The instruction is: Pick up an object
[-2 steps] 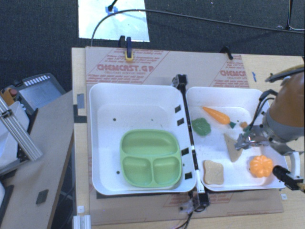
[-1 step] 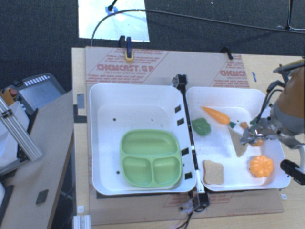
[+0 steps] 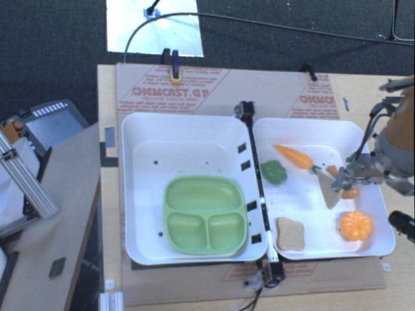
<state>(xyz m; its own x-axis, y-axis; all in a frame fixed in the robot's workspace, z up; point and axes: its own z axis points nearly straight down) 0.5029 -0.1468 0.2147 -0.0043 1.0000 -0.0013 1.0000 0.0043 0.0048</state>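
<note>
The right bin (image 3: pixel 305 251) holds an orange carrot (image 3: pixel 295 156), a green leafy piece (image 3: pixel 273 172), a tan slice of bread (image 3: pixel 290 234), an orange pumpkin (image 3: pixel 355 226) and a tan wedge (image 3: pixel 327 190). My gripper (image 3: pixel 343 181) reaches in from the right and hangs low over the right half of this bin, just right of the wedge. A small orange item (image 3: pixel 351 192) shows partly beneath it and is mostly hidden. The pumpkin lies a little in front of the gripper.
A green divided plate (image 3: pixel 204 214) lies in the left bin (image 3: pixel 142 173). A black divider (image 3: pixel 254 180) runs between the two bins. A metal frame and a grey device (image 3: pixel 55 125) stand off the bench to the left.
</note>
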